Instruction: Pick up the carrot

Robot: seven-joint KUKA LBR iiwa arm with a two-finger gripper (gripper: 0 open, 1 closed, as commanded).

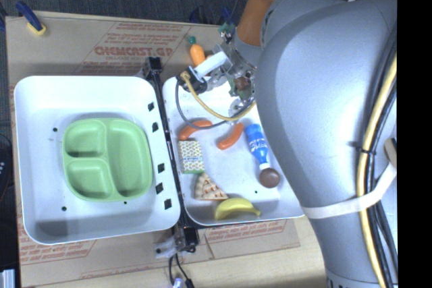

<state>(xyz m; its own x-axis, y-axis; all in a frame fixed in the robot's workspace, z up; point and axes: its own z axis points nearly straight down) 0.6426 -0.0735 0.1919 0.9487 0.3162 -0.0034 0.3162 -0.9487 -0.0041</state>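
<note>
The carrot point(196, 54), short and orange with a green top, shows just past the far rim of the right bin point(291, 204), close against the gripper's pale bracket. I cannot tell whether it rests on the cardboard or hangs in the air. My gripper point(237, 96) is over the far end of the right bin, to the right of the carrot and a little nearer. The big grey arm covers the bin's right side.
The right bin holds two orange-red sausages point(196, 125) point(231, 135), a blue bottle point(257, 145), a striped packet point(191, 156), a pizza slice point(209, 189) and a banana point(236, 208). A green divided plate point(106, 158) lies in the left bin point(34, 104).
</note>
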